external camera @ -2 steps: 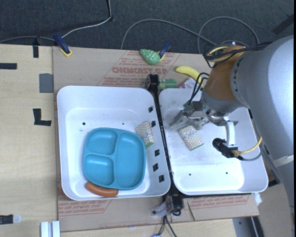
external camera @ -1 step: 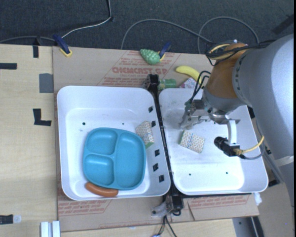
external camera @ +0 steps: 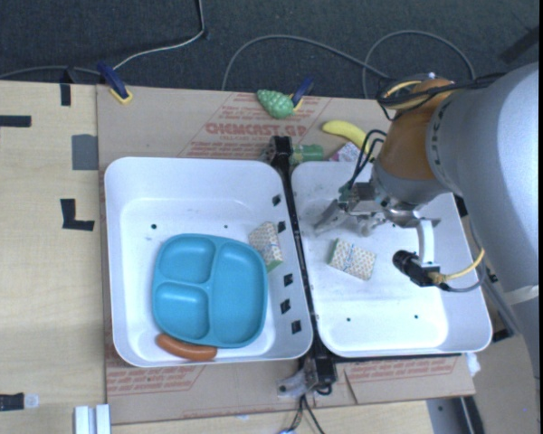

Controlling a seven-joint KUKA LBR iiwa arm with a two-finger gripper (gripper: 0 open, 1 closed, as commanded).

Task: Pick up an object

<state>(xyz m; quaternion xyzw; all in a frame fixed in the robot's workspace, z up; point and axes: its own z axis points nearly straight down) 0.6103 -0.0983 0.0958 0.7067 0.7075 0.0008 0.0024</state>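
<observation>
The gripper [external camera: 337, 215] hangs low inside the right bin [external camera: 380, 333], jaws spread, nothing between them. A patterned cloth pad [external camera: 352, 258] lies on the bin floor just below the gripper. The left bin [external camera: 127, 242] holds a blue divided plate [external camera: 208, 289].

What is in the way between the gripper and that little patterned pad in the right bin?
Nothing visible. The gripper hangs in the right bin, just above and left of the patterned pad, with bare white floor between them.
</observation>
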